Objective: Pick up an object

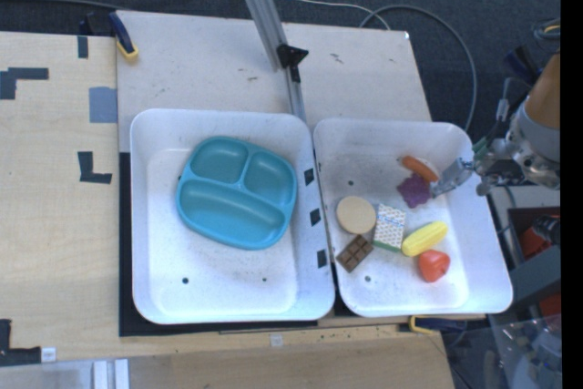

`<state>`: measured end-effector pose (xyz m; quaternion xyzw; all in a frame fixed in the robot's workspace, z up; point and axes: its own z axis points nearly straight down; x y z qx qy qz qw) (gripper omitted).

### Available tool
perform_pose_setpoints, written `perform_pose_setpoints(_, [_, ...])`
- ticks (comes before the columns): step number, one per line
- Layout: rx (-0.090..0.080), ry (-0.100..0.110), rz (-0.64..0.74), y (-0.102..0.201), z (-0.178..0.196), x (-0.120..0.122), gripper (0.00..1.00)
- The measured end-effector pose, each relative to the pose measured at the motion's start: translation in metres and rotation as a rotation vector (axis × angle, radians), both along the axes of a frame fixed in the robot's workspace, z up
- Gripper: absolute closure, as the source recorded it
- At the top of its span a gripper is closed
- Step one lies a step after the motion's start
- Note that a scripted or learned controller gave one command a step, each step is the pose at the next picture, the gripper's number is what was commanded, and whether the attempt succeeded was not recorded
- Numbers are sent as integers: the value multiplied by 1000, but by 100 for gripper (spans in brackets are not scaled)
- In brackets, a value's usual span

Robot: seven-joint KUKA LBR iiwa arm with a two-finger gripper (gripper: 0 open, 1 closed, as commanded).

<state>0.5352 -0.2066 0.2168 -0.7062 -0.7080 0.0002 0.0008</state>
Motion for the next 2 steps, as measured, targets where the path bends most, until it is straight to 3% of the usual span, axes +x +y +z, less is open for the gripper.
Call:
perform_pose_setpoints(1, [0,0,0,0,0,0,0])
perform_pose_setpoints(2, [1,6,-1,4,-62,-7,0])
